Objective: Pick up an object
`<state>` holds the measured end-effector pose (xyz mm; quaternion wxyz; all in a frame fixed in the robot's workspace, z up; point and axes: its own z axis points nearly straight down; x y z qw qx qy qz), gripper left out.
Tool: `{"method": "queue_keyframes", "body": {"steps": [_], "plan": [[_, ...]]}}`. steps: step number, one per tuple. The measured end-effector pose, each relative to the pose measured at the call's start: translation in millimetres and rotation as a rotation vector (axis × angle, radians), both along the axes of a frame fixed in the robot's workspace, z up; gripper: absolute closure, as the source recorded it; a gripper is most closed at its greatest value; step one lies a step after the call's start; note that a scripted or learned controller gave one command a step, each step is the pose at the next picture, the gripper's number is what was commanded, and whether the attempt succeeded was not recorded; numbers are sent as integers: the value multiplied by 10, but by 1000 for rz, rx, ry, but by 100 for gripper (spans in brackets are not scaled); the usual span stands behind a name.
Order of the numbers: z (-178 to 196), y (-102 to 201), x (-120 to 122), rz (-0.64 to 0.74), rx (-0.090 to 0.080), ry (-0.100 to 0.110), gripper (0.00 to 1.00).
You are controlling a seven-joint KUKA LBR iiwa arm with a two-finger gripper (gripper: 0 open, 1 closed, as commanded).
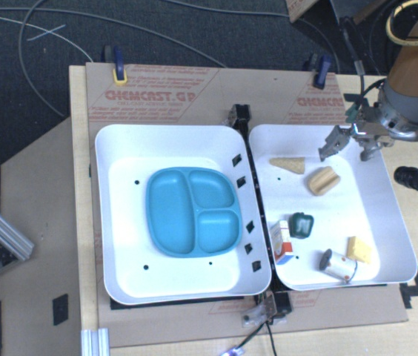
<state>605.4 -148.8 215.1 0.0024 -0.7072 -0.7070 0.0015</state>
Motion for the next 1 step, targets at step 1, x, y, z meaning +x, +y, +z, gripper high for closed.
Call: {"method": "queue_keyframes", "body": {"steps": [1], "plan": [[-635, 20, -10, 0, 1, 2, 0]]}}
